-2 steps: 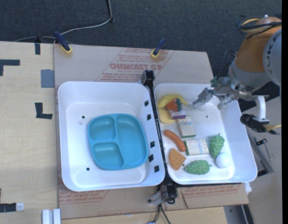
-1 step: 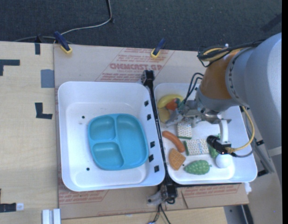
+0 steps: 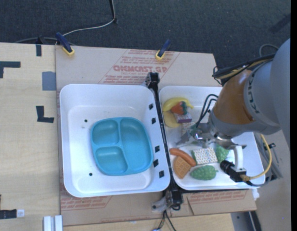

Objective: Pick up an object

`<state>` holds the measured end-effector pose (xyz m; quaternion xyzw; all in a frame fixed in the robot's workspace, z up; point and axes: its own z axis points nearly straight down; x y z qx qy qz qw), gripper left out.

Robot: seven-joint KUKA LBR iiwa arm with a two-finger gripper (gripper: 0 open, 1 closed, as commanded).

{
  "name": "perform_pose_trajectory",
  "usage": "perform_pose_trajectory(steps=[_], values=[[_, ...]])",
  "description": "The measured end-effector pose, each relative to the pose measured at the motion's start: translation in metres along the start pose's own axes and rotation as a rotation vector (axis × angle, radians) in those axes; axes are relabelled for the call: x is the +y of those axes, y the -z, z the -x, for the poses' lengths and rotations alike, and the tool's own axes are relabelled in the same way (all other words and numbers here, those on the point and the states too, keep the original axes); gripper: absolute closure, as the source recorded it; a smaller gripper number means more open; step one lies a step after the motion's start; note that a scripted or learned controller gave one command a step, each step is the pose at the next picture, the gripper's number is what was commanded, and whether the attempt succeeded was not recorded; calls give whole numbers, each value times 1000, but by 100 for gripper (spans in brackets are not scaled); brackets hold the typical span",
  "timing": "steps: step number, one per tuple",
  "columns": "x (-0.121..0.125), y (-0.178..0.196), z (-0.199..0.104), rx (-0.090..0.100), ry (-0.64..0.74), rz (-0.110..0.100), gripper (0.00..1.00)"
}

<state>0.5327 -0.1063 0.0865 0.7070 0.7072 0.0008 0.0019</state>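
Observation:
My gripper [image 3: 187, 137] hangs low in the right bin [image 3: 213, 91], near its middle, over a heap of toy food. Just above it lie a yellow banana [image 3: 171, 105], a red and green piece [image 3: 180, 109] and a small purple item [image 3: 185, 121]. Below it are an orange sausage [image 3: 180, 154], a tan waffle piece [image 3: 181, 168], a white checkered block [image 3: 204, 155] and a green leafy lump [image 3: 204, 173]. I see nothing clearly held in the gripper.
The left bin [image 3: 71, 129] holds a blue divided plate [image 3: 121, 145]. A black divider [image 3: 159, 124] runs between the bins. The arm's wrist [image 3: 235, 107] covers the right bin's right half. Two yellow clamps [image 3: 66, 47] pin the cardboard at the back.

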Motion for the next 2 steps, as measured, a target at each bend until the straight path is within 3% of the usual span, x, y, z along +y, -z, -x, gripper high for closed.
perform_pose_trajectory(steps=[1,2], values=[[91,-1,-11,0,2,1,0],[90,8,-11,1,1,-1,100]])
